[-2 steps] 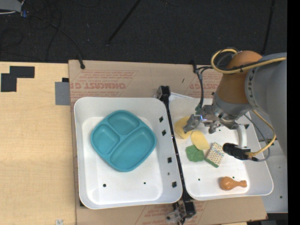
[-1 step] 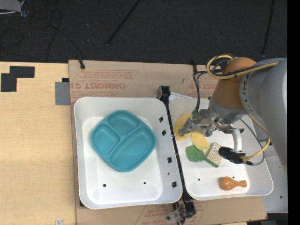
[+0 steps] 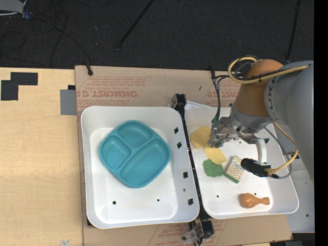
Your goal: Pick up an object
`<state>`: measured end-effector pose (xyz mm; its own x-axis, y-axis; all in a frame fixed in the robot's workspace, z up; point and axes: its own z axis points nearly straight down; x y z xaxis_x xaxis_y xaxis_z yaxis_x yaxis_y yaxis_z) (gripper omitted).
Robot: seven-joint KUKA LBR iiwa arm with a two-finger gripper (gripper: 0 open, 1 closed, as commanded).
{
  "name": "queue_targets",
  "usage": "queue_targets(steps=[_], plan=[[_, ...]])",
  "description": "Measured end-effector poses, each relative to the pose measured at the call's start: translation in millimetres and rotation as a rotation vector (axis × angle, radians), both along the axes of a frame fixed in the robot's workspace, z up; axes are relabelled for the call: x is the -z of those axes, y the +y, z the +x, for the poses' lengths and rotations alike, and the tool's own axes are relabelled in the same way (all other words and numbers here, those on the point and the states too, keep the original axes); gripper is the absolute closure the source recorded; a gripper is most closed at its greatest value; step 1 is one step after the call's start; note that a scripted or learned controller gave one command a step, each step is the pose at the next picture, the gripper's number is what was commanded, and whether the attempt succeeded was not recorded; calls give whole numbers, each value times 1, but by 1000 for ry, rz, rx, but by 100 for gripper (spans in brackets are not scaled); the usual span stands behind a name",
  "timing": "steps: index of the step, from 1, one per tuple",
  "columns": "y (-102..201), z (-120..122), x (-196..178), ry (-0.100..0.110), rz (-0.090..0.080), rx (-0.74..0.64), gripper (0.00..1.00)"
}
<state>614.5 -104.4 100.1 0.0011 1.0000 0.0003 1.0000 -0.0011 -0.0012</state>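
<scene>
Gripper down in the right bin, nothing lifted yet

The arm reaches in from three o'clock and the gripper (image 3: 221,136) hovers low over the right bin (image 3: 287,201), right at the yellow pieces (image 3: 207,143), with the green piece (image 3: 212,168) and the patterned block (image 3: 234,169) just beside at six o'clock and the orange drumstick-shaped toy (image 3: 252,200) farther toward five o'clock. From this slant nobody can tell how the jaws stand, and nothing appears to be raised. The left bin (image 3: 102,209) carries the teal divided plate (image 3: 135,153), untouched. Closing, gripping and lifting look to be still ahead.
</scene>
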Motion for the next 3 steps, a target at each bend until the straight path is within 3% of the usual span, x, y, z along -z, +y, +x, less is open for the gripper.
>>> queue_targets(steps=[2, 3], plan=[[2, 2, -126, -5, -1, -2, 100], [1, 2, -145, -1, 0, -2, 100]])
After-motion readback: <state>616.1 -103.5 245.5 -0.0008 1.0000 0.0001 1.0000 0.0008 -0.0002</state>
